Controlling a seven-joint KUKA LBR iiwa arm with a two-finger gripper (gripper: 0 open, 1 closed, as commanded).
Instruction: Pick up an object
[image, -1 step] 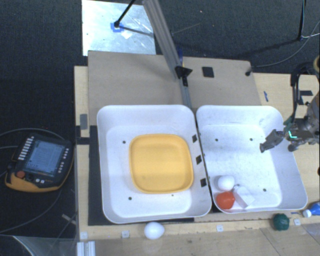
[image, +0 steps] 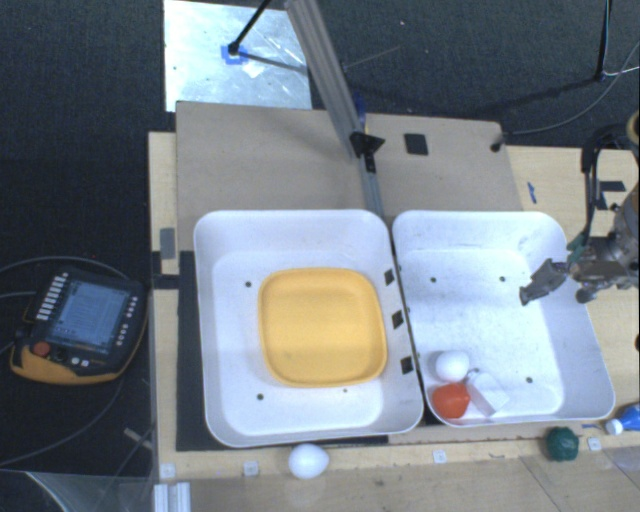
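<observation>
In the right bin (image: 500, 250), a white ball (image: 452, 365) lies near the front left corner. A red round object (image: 450, 401) sits just in front of it, with a small clear-white piece (image: 487, 396) beside it. My gripper (image: 556, 291) hangs over the right bin's right side, well back and to the right of those objects. It is open, one dark finger (image: 537, 283) points left, and nothing is between the fingers. A yellow square plate (image: 323, 326) lies in the middle of the left bin (image: 225, 300).
A white egg-like object (image: 308, 460) lies on the bench in front of the left bin. A green ball (image: 561, 443) and a blue item (image: 628, 420) sit past the right bin's front right corner. A slanted metal pole (image: 335, 90) stands behind the bins. A teach pendant (image: 75, 322) lies far left.
</observation>
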